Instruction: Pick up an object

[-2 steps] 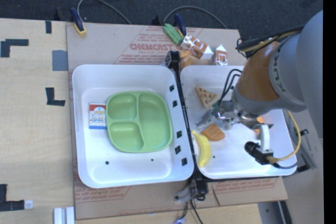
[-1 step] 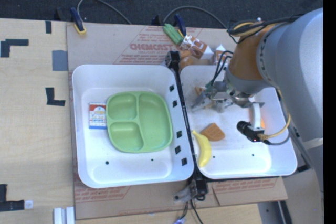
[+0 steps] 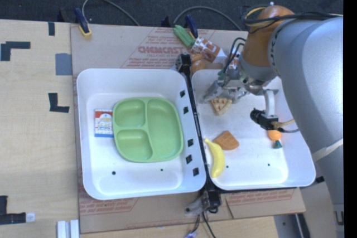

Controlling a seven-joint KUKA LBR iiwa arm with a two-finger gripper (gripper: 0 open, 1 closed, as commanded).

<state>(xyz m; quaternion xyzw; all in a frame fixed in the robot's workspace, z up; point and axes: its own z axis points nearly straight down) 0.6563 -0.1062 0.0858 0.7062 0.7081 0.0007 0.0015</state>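
Over the right bin, gripper is lowered onto the waffle piece, likely lined up for a grab. Fingers look splayed open with the waffle just below their tips, not between them. Banana and orange wedge lie nearby, untouched.

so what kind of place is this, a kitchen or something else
Probably a robot lab bench, not a kitchen: a grey arm reaches over two white bins, the food looks like toys, such as a banana, and cables and clamps sit along the board.
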